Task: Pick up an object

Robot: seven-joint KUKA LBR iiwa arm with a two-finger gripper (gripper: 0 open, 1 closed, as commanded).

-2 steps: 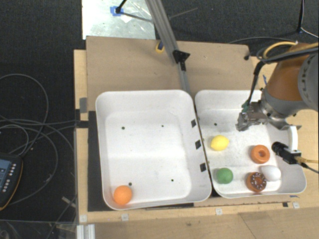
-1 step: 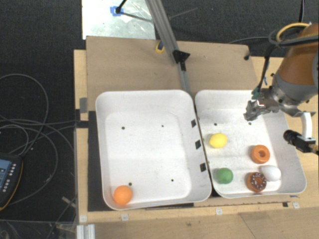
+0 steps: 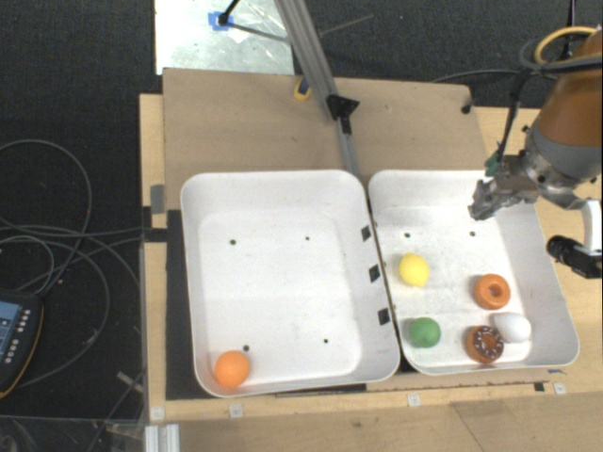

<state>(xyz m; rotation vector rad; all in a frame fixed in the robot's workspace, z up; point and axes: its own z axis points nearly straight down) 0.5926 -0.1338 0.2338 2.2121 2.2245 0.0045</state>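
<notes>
Orange ball point(image 3: 232, 368) at left bin point(image 3: 273, 188) front-left corner | gripper point(image 3: 487, 200) over right bin point(image 3: 443, 182) back edge, claw state unclear | nothing picked yet

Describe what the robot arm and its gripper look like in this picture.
The arm is grey metal with a broad orange band above the wrist. Yellow and black cables loop over its top. The gripper is a small, dark grey metal piece, with a touch of green where it meets the wrist.
</notes>
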